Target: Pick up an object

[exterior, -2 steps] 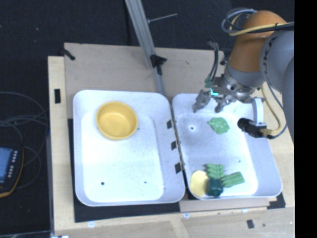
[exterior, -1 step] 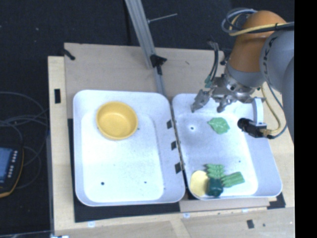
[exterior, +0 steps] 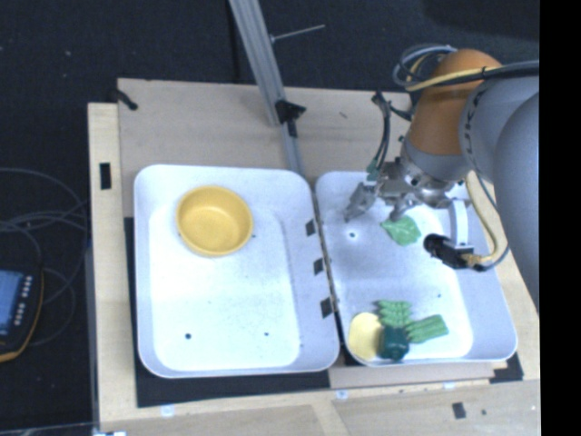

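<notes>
My gripper hangs over the far part of the right bin with its two fingers spread apart and nothing between them. A small pale green piece lies on the bin floor just below and to the right of the right finger; whether they touch is unclear. In the bin's near corner sits a cluster: a ridged green piece, a green block, a dark teal piece and a yellow round piece.
A yellow bowl stands in the far left part of the left bin. A grey metal post rises from behind the bins, near the divide between them. The arm's orange band is above the right bin's far edge.
</notes>
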Robot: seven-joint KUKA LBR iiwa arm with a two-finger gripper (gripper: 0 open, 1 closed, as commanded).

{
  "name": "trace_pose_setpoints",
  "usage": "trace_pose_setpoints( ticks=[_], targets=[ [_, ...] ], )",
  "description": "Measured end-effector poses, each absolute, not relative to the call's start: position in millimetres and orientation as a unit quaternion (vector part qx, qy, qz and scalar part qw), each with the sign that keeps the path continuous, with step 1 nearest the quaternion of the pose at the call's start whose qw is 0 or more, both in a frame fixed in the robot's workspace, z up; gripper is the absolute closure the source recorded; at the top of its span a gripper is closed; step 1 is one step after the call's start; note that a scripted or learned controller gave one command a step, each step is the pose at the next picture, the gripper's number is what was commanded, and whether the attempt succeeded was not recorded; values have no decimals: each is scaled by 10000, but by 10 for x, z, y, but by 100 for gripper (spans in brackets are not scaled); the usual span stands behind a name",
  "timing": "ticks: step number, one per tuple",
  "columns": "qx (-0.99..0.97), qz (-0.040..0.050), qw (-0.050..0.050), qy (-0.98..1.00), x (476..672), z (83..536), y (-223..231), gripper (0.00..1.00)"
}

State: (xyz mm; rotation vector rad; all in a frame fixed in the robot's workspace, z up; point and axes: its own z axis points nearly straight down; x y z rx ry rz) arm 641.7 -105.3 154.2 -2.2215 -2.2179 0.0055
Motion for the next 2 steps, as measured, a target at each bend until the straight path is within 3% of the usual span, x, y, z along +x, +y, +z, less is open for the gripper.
trace_pose_setpoints(
  ticks=[1, 2],
  targets=[
    [-7075, 16, 12, -7067, 6405, 1017, -1060, 0],
    [-7078, -10, -7, -7064, 6422, 1153, -1061, 100]
  ],
)
